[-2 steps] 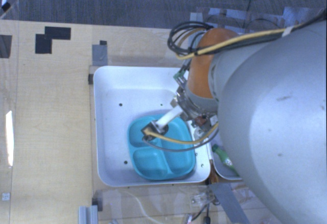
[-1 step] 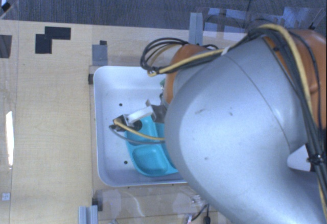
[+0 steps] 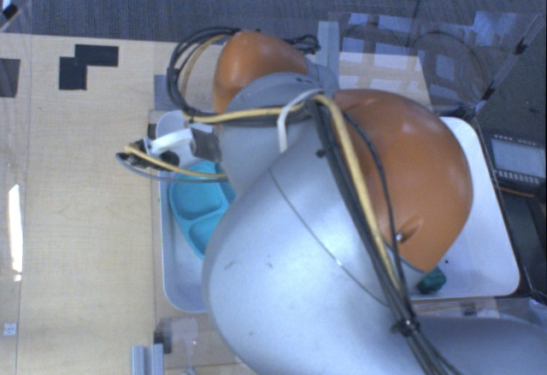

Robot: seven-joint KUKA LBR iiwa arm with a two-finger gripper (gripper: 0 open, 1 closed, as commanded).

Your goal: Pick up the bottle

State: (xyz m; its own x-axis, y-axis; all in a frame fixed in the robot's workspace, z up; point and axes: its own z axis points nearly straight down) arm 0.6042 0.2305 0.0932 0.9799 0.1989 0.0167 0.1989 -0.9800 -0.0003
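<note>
Finding 1, position. The arm [image 3: 299, 279] is reaching across both bins and is covering most of their floors. Its wrist is hanging over the far end of the left bin [image 3: 165, 279], and the end effector [image 3: 205, 145] is sitting there, close above a blue dish [image 3: 198, 213]. You cannot tell whether the end effector is open or closed, and nothing is showing in its grasp.

Finding 2, the bottle. You cannot tell where the bottle is lying; the arm is most likely hiding it. The left bin is showing the blue dish, and the right bin [image 3: 491, 202] is showing a small green thing [image 3: 432, 281] near its front edge. The counter [image 3: 77, 219] beside the bins is carrying nothing loose.

Finding 3, handling, as a judgement only. You are probably dealing with a light, smooth, rounded bottle that is liable to roll or slip. You should be taking it across the body near the middle, squarely and not at the tapering neck, and closing gently if the wall is thin.
</note>
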